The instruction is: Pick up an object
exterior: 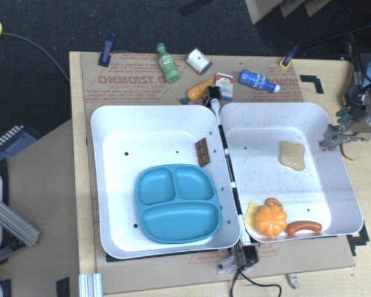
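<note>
The light is even and fairly bright, with a cool bluish tint. The two white bins point(111, 135) look clean white without strong glare, and shadows under their rims are soft. The dark floor point(49, 17) around the bench point(86, 73) stays dim. The picture is a little soft and grainy; small things at the far edge lack sharp detail.

Slanted overhead view of both bins point(105, 129)

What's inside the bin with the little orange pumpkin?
Inside the right bin lie an orange pumpkin, a sausage, a yellow wedge partly tucked under the pumpkin, and a tan, bread-like piece. The rest of the wedge is covered.
</note>
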{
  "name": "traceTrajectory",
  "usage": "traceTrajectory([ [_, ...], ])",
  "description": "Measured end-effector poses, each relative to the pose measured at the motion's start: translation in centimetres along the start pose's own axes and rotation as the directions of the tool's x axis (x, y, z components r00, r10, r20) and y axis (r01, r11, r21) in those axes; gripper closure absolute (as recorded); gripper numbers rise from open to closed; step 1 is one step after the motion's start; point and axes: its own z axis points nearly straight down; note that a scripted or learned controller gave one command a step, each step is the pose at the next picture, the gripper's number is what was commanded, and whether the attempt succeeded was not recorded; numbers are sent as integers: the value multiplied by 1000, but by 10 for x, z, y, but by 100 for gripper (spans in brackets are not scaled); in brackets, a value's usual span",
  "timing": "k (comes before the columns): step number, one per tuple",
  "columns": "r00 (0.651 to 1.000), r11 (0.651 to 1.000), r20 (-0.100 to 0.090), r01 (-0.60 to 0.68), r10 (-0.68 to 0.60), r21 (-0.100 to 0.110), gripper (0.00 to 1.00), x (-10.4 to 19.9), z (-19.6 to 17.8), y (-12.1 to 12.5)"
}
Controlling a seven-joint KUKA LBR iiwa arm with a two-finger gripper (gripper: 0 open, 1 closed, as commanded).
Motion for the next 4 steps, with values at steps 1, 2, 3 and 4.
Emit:
traceTrajectory([
  [1,1000,1000,2,1,-1,-3,100,-17,-1,67],
  [2,1000,1000,2,-1,1,-1,100,-26,-16,-16],
  [3,1000,1000,1,1,-1,-3,100,-11,-13,1],
  [4,1000,1000,-1,-1,1,1,100,9,1,-48],
])
